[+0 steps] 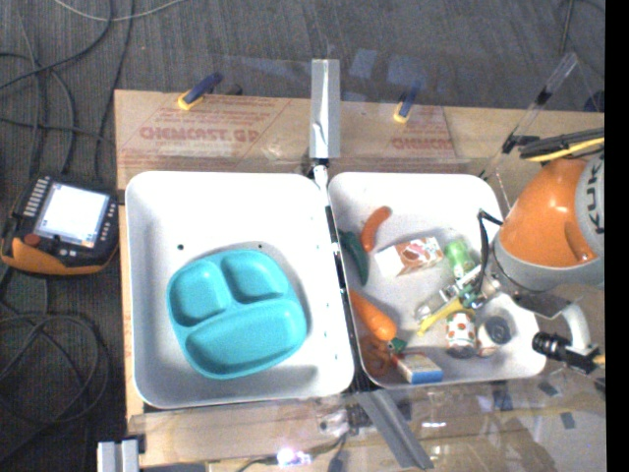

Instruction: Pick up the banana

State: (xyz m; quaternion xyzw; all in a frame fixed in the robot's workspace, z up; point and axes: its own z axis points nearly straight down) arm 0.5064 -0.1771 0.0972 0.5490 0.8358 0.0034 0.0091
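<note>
Lying in the left bin (138, 264), a blue divided plate (239, 310) is seen. In the right bin (413, 183), carrots (374, 316), a box (420, 254) and a green item (459, 255) crowd the thin yellow banana (441, 314), beside the jaws (470, 296); their state cannot be told.

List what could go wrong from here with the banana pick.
1. Clutter: the banana lies tight among a green item, a small box and a spotted piece, so the gripper may catch a neighbour instead.
2. The banana looks small and thin, so it may slip out.
3. The arm hangs over that corner of the right bin, hiding part of the pile from the camera.
</note>
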